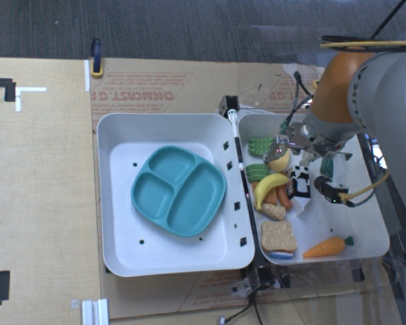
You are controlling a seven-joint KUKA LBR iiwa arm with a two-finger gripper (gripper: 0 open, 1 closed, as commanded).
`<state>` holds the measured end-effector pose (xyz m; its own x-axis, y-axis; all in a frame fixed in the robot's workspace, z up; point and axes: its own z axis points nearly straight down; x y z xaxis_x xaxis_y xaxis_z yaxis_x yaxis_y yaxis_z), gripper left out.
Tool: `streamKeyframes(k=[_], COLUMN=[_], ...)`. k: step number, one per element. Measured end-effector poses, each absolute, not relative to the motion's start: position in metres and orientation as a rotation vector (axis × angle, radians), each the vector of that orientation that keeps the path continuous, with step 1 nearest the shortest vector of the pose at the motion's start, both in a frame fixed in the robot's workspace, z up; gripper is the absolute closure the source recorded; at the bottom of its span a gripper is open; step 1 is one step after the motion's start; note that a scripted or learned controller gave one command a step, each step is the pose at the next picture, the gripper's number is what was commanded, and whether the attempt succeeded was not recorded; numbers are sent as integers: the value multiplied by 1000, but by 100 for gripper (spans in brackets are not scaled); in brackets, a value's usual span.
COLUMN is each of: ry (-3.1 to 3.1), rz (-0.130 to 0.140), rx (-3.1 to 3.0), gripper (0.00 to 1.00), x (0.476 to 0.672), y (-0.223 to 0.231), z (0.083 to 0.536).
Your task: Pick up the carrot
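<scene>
Camera view, nearest edge first: the carrot (325, 247) lies flat on the floor of the right bin (372, 232), at its front right, beside a sandwich (279, 238). It is not yet lifted. Farther back, the pincer (300, 181) hangs over the banana (268, 187), apart from the carrot; its opening cannot be told. Judged stage: approach and grasp remain.

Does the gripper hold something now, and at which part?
It cannot be told: the gripper sits low among the food, apart from the orange carrot.
</scene>
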<state>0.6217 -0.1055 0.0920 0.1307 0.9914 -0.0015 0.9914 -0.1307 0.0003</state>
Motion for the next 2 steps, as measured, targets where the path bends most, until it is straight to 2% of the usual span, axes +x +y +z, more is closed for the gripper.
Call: streamKeyframes(k=[2], ry=[2071], rz=[-3], rx=[2360], gripper=[0], x=[622], y=[-106], z=[92])
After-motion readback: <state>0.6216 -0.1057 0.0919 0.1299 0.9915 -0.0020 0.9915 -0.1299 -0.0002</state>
